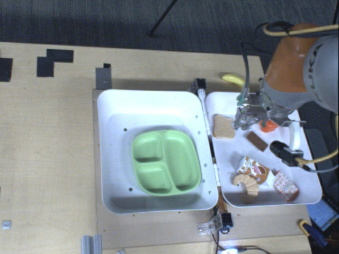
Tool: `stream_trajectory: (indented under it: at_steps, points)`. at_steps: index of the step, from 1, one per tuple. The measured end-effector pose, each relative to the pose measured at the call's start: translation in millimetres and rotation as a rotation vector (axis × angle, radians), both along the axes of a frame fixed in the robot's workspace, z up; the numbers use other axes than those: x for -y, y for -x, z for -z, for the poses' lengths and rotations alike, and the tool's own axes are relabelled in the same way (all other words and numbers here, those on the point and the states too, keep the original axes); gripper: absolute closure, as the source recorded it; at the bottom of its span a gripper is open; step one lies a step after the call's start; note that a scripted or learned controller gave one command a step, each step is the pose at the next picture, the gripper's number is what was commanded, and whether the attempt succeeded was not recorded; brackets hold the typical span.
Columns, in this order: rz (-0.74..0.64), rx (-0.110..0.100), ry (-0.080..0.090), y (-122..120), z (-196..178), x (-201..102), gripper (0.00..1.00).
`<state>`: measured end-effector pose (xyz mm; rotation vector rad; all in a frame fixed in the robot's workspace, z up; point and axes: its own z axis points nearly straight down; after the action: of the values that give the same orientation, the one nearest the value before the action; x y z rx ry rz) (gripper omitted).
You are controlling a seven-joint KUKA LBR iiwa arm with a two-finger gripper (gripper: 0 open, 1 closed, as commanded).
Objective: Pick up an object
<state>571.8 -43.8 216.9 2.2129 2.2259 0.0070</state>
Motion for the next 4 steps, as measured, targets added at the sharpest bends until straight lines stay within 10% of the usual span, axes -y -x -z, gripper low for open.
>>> stream_trajectory:
  at_steps: [1,2,3,4]
  points:
    - [0.003,-0.004,0.003,-40,27,118,1.0]
    - [0.001,-0.003,0.002,-41,27,116,0.0]
    - [0.003,0.0,0.002,14,131,122,0.0]
    - [0.002,0.005,0.003,12,119,122,1.0]
